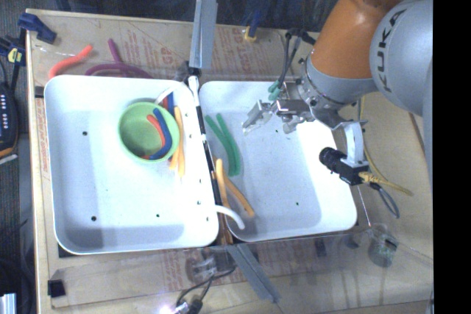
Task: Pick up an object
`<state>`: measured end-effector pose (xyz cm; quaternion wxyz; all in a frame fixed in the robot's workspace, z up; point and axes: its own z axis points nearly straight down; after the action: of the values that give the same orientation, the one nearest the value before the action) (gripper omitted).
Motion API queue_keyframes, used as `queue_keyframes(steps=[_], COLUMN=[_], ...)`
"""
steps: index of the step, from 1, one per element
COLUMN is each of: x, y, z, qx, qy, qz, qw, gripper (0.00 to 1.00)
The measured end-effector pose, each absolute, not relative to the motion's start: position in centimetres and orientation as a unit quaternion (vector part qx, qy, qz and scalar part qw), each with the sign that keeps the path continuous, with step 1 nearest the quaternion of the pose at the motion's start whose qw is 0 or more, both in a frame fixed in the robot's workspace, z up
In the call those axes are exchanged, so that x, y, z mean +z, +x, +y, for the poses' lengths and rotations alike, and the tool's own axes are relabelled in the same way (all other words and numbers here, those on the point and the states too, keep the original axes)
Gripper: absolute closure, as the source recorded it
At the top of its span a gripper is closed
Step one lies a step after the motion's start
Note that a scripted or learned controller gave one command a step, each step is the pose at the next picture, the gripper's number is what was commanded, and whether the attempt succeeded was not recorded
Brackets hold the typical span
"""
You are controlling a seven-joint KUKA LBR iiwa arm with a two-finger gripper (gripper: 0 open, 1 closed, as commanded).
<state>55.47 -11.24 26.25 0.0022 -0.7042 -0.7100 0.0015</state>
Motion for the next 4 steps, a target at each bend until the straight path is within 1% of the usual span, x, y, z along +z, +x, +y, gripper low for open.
queue_keyframes(steps=[1,2,3,4], x=[13.9,9.6,10.8,10.6], y=[58.7,57.8,58.0,57.9], z=[-11.0,-11.4,-11.3,-11.3], qx=[0.0025,-0.0003,-0.0016,-0.0011], qy=[-0.692,-0.688,-0.686,-0.686], qz=[-0.722,-0.725,-0.727,-0.728], qw=[0.002,-0.004,-0.006,-0.005], gripper=[0.00,0.00,1.00,0.00])
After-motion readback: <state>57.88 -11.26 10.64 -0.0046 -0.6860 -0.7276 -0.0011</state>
